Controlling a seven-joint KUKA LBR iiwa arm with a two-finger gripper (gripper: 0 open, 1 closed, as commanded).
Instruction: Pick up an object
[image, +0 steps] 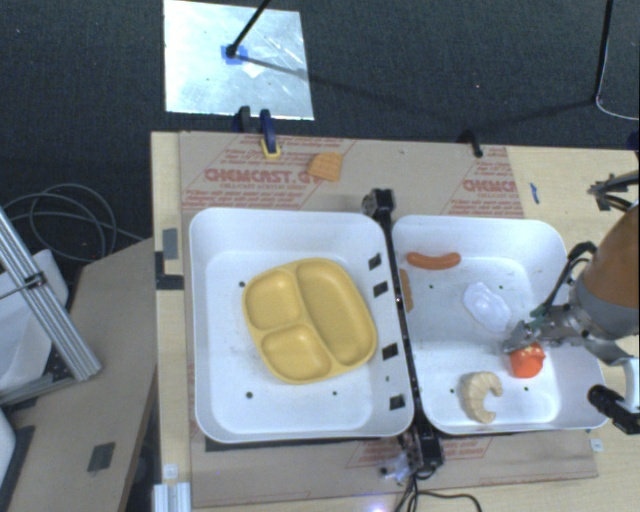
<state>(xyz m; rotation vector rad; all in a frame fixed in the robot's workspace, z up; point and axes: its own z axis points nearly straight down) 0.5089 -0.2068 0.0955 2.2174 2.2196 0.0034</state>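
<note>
Objects are being kept in two bins: a yellow divided plate (308, 320) in the left bin (215, 300), and a sausage (433, 261), a clear plastic piece (487, 306), a croissant (482, 396) and an orange-red toy (527, 361) in the right bin (440, 238). The gripper (524, 341) is being held low, touching the toy from above, just beside the plastic piece. Whether it is apart or clamped cannot be told. Bare floor is being left around the croissant.

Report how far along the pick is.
Done: the arm has reached into the right bin, and the tool sits right at the orange-red object. In hand: nothing I can confirm; the object looks to be resting on the bin floor, and a grasp isn't discernible. Left: gripping and lifting it. The hot dog, clear item and croissant lie apart from the tool.
</note>
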